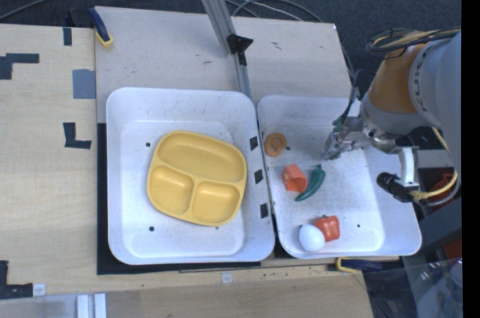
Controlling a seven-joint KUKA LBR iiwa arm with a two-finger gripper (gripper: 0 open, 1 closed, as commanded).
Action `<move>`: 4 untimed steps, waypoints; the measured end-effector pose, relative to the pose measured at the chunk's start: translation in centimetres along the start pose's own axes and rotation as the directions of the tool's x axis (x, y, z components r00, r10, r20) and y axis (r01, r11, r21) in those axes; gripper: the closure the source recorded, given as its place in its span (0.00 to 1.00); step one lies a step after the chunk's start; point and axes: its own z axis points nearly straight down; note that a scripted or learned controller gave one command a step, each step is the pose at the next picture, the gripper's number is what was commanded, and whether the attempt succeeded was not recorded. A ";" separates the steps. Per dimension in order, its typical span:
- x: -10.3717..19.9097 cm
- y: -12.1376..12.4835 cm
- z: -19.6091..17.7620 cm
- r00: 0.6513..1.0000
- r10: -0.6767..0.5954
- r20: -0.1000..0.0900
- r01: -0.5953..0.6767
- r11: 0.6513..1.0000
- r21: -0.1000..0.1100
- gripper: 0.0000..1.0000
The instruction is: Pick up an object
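The objects for picking lay in the white bin at the right of the frame (pixel 390 234). Nearest to the gripper was a dark green pepper-shaped toy (pixel 312 184). Its long axis ran slantwise, from the lower left to the upper right, and we judged that the thin end pointed up and right, toward the gripper. Just beside it on the left was a small orange-red plastic piece (pixel 295 178). A round tan object like a biscuit (pixel 275 144) sat above them, near the bin's left wall. A white egg-shaped toy (pixel 310 237) touched a red-orange block (pixel 328 227) at the lower edge.

The gripper (pixel 335 146) hung over the upper middle of this bin, above and to the right of the pepper. We saw nothing between its fingers, and we could not tell their opening. So we judged the pick as not yet done: descent, grasp and lift remained.

The left white bin (pixel 120 159) carried a yellow plastic tray with three compartments (pixel 196 177).
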 end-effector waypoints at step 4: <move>3.4 -0.1 -14.1 1.000 -0.002 -0.001 0.002 1.000 -0.001 1.00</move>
